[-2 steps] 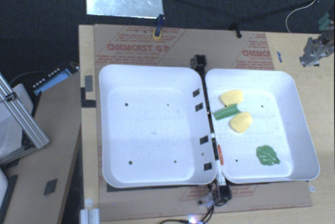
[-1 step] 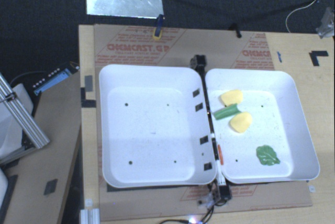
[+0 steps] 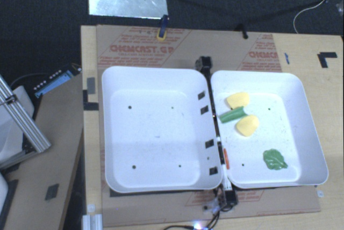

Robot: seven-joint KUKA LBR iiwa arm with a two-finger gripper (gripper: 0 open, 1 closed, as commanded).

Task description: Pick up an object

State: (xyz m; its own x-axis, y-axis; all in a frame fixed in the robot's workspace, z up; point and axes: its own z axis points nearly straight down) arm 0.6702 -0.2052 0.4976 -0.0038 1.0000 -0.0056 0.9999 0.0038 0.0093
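Worktop carries two white bins; right bin [image 3: 301, 116] holds, near its 10 o'clock, two yellow pieces [image 3: 237, 100] flanking a green bar [image 3: 233, 115], judged light, rigid, slippery, best pinched across narrow sides; claw state cannot be determined.

Open floor on the left, a small cluster to thread on the right.

The left bin [image 3: 156, 127] offers bare white floor from wall to wall, easy passage anywhere above it. Over in the right bin [image 3: 301, 116], three things crowd the upper left: a yellow piece [image 3: 237, 100], a green stick [image 3: 233, 115] just below it and touching or nearly so, and a second yellow piece [image 3: 248, 126] tight against the stick's right end — little gap between them. The green leafy piece [image 3: 274, 159] sits apart near the front, room all around it. The right half of that bin is bare. The black clips [image 3: 204, 110] line the ridge between the bins.
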